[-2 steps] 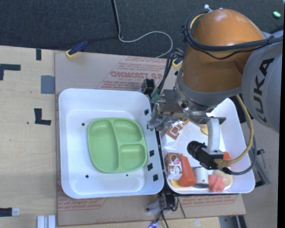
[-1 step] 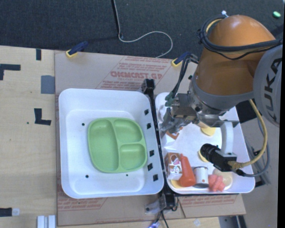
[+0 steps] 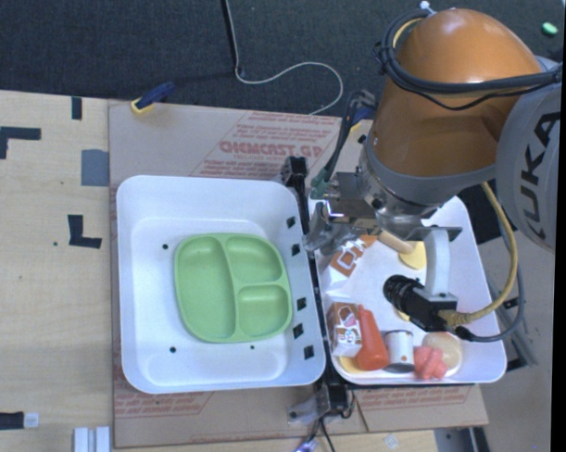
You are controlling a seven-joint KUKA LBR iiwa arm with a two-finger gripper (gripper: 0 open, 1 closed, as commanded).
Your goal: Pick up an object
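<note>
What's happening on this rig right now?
The KUKA arm is leaning in over the right bin. Its claw is low at that bin's left side, by an orange-and-white packet. Whether it holds anything can't be told. A small carton, a red piece and a pink piece lie at the bin's near end. The left bin holds a green divided plate.
</note>
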